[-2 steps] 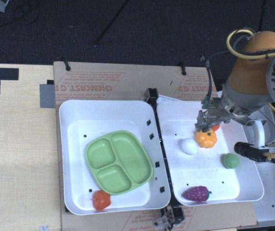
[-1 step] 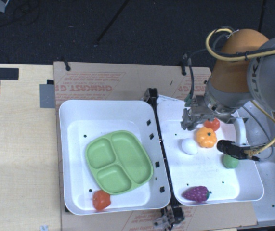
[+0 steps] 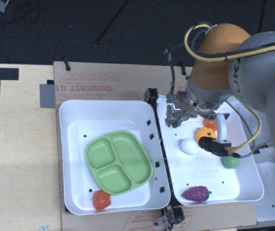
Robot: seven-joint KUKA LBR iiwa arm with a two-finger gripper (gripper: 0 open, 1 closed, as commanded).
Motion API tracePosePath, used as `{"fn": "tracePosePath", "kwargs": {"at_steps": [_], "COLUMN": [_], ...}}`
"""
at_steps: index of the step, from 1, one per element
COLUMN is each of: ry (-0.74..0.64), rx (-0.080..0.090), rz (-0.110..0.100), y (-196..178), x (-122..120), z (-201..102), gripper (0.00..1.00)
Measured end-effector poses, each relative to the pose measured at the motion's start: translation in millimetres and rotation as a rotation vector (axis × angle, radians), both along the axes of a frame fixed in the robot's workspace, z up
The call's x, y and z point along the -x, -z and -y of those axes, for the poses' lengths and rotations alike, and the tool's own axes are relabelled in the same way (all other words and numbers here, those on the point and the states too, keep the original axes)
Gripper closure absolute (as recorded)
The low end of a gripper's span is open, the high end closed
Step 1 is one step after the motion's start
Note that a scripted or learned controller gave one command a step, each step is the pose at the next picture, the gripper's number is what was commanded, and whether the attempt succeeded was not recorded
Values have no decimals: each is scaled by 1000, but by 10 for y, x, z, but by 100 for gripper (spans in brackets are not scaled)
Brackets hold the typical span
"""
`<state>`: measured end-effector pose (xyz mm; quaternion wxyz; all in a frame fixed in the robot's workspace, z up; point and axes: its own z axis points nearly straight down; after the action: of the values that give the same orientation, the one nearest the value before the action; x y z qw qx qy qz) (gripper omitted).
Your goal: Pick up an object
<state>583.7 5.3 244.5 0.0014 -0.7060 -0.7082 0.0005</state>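
My gripper [image 3: 174, 116] hangs low over the far left part of the right bin [image 3: 253, 186], close to the divider between the bins. A white egg-shaped object [image 3: 189, 146] lies just below and to the right of it, apart from it. An orange object [image 3: 205, 133] and a small red one [image 3: 210, 124] sit further right, partly hidden by the wrist. A green object [image 3: 231, 162] lies at the right, and a purple bunch of grapes [image 3: 196, 193] rests near the front wall.
The left bin [image 3: 72, 124] holds a green divided plate [image 3: 119, 161] and a red strawberry-like object [image 3: 101, 199] in its front corner. The arm's bulk covers the right bin's far right side.
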Motion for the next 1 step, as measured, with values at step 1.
{"fn": "tracePosePath", "kwargs": {"at_steps": [1], "ry": [1], "rx": [1], "rz": [1], "y": [103], "x": [-205], "z": [-471], "gripper": [100]}}
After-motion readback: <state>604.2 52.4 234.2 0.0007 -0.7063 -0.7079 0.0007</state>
